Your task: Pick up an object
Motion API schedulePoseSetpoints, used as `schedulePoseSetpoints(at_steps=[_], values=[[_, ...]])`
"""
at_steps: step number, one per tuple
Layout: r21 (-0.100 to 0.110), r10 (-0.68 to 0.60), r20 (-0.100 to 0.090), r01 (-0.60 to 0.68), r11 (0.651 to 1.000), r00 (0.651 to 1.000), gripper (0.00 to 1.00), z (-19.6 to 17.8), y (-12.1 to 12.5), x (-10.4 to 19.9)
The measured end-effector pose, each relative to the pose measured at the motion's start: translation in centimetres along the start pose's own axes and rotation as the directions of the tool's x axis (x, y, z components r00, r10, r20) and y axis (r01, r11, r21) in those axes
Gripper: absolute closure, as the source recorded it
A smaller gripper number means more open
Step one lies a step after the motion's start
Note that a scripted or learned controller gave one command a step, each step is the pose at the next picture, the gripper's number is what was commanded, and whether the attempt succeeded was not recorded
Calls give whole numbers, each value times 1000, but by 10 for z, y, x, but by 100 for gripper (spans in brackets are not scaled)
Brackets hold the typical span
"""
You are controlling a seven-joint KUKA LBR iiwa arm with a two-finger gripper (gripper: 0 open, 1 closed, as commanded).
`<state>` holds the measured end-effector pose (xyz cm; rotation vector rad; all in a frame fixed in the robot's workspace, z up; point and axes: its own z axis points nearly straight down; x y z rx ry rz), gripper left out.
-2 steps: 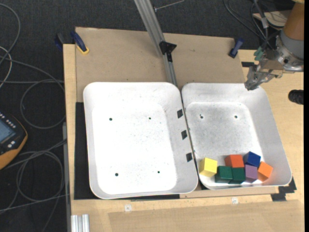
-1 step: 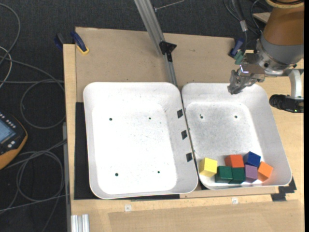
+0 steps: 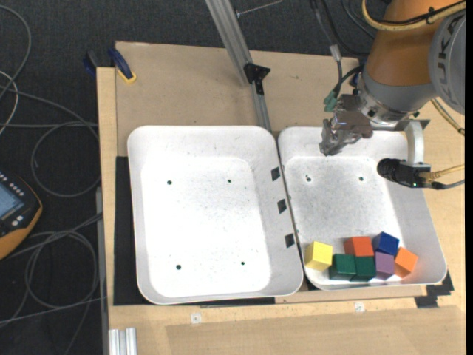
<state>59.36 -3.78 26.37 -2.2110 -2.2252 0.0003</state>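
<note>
- Camera view puts the cluster of blocks at the near edge of the right bin (image 3: 414,220), at about 6 o'clock from my gripper (image 3: 334,143): a yellow block (image 3: 320,254), a dark green block (image 3: 344,265), a green block (image 3: 365,267), a red-orange block (image 3: 361,246), a blue block (image 3: 386,242), a purple block (image 3: 384,262) and an orange block (image 3: 406,260).
- I hang over the far edge of that same bin, toward its 12 o'clock rim, well apart from the blocks, with bare white floor between us.
- How my fingers stand I cannot tell from here; they show as one dark shape, with nothing visibly held.
- The blocks sit packed, touching each other, pressed against the bin's near wall; the yellow one is leftmost, at the 9 o'clock end, and the orange one at the 3 o'clock end, just beside the right wall.
- The left bin (image 3: 148,198) lies at 9 o'clock of the blocks, across the shared rims with their black clips (image 3: 281,205).
- Each block is a small solid-coloured cube; the yellow and orange ones sit turned at an angle.
</note>
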Motion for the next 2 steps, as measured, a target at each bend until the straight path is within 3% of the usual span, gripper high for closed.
schedulePoseSetpoints(at_steps=[1, 2], values=[[0, 0, 0, 0, 1000, 1000, 100, 11, -3, 55], [-1, -1, 0, 1, 1000, 1000, 100, 6, -20, 112]])
